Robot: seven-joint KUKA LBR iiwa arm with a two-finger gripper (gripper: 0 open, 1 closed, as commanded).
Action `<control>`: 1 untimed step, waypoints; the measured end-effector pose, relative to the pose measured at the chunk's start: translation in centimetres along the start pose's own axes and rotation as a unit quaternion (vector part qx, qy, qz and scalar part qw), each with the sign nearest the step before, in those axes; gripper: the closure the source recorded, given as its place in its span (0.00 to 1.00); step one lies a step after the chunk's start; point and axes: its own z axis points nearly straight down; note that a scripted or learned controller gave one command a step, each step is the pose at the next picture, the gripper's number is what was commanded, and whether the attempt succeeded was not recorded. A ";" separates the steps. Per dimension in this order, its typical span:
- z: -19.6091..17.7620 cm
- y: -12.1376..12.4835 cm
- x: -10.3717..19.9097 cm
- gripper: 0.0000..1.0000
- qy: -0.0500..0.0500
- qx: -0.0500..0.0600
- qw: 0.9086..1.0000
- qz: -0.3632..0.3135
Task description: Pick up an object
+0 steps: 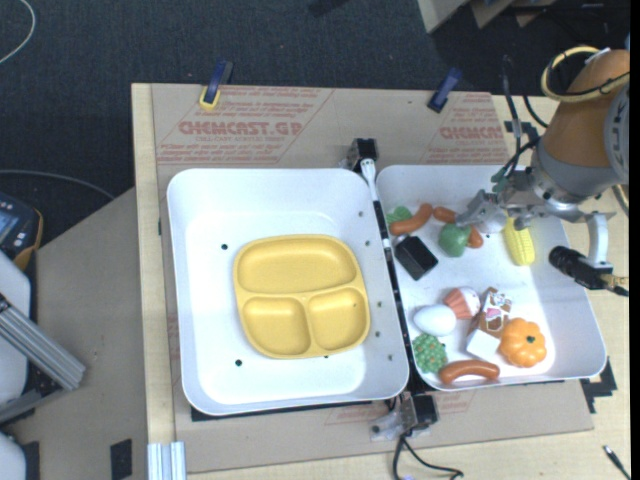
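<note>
My gripper point(492, 211) hangs low over the far part of the right bin point(580, 318), under the grey wrist and orange band. It sits just above a green pepper point(453, 239) and a yellow corn cob point(519, 241), with a small orange piece point(475, 236) right below it. An orange sausage point(422, 217) lies to its left. Nothing can be seen held in it.
The right bin also holds a black block point(415, 257), a white egg point(434, 320), a pumpkin point(524, 342), broccoli point(430, 352), a hot dog point(468, 372) and other toy food. A yellow divided plate point(300, 295) lies in the left bin point(200, 268).
</note>
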 end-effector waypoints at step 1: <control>0.5 0.1 0.0 0.00 0.000 -0.001 1.000 0.001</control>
